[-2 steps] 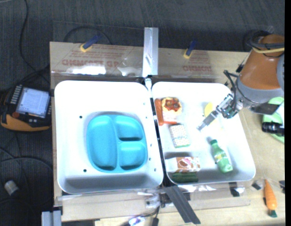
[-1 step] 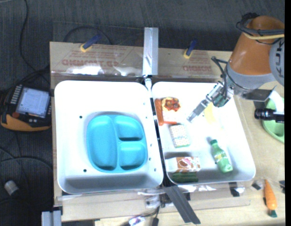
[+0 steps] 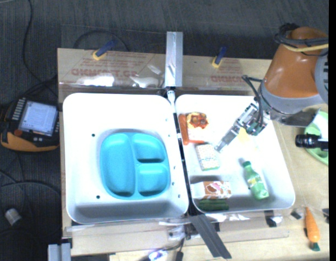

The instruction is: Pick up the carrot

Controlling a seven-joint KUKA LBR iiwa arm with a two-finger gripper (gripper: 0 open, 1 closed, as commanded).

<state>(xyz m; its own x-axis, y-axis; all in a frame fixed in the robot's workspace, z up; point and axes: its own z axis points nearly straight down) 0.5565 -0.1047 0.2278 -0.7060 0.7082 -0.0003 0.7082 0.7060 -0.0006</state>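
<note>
The gripper [image 3: 219, 144] hung low over the right bin [image 3: 277, 145], and I couldn't tell how it was set. The carrot [image 3: 312, 230] lay well off toward the camera and to the right (outside the bin, on the bench). Just beside the tip sat a speckled packet [image 3: 207, 157]; a green bottle [image 3: 255, 182] lay nearer the camera. The left bin [image 3: 81, 145] held a blue tray [image 3: 135, 164].

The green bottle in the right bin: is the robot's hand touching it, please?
Apart. The camera view shows bare white floor of the right bin between the hand and the green bottle, which lies nearer the bin's front.
</note>
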